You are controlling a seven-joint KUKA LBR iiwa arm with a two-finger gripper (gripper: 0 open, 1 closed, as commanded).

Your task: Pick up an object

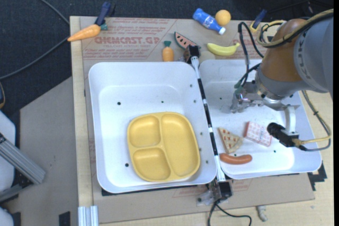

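Overhead slanted view of the bench (132, 39) with two white bins. Left to right: the left bin (106, 87) holds a yellow divided tray (163, 145) at about its 5 o'clock. The right bin (222, 74) carries three small items in its lower half: a pizza-slice toy (229, 139), a sausage toy (236, 159) just below it at 6 o'clock, and a pink wafer-like block (258, 133) at the slice's 3 o'clock. These are the candidate objects; none is lifted.

The pincer (242, 99) hangs low over the right bin, at 12 o'clock from the pizza slice and apart from all three items. Nothing lies between its fingers; whether they are spread or closed cannot be told at this angle.

Judged step: approach, before any grasp. The next move would call for travel toward 6 o'clock, centring over one item, then descent. The pizza slice is flat and triangular, tan with red spots, lying close to the bin's left wall; its low profile is likely to leave the fingers little edge to catch.
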